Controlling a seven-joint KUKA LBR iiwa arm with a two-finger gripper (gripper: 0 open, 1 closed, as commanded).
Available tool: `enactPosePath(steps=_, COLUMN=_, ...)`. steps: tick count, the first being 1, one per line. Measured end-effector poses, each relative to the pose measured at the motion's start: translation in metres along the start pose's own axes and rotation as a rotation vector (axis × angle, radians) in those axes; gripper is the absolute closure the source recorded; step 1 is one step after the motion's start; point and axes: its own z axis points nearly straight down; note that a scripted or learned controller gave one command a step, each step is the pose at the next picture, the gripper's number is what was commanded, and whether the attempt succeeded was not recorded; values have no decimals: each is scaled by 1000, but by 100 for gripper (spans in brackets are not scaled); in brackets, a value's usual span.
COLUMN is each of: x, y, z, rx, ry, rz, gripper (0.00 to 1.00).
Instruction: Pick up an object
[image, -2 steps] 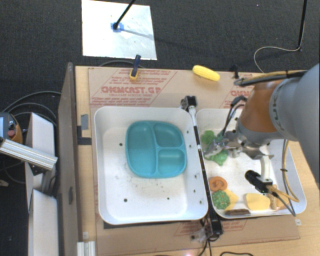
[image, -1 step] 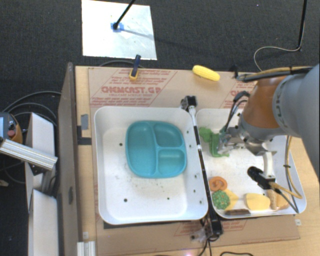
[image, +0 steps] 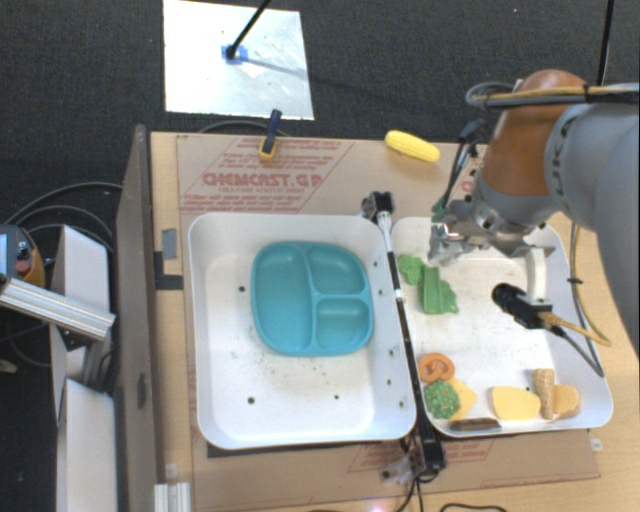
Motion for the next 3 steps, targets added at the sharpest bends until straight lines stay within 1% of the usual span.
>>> enactPosePath(steps=1, x=-3, y=-3, z=6, rx=9, ry=-1, rz=5, gripper=0)
enactPosePath(steps=2, x=-44, y=-33, z=111, rx=17, ry=-1, rz=13, gripper=0)
enactPosePath(steps=3, x=-69, y=31, z=105, rx=3, ry=-3, rz=5, gripper=0)
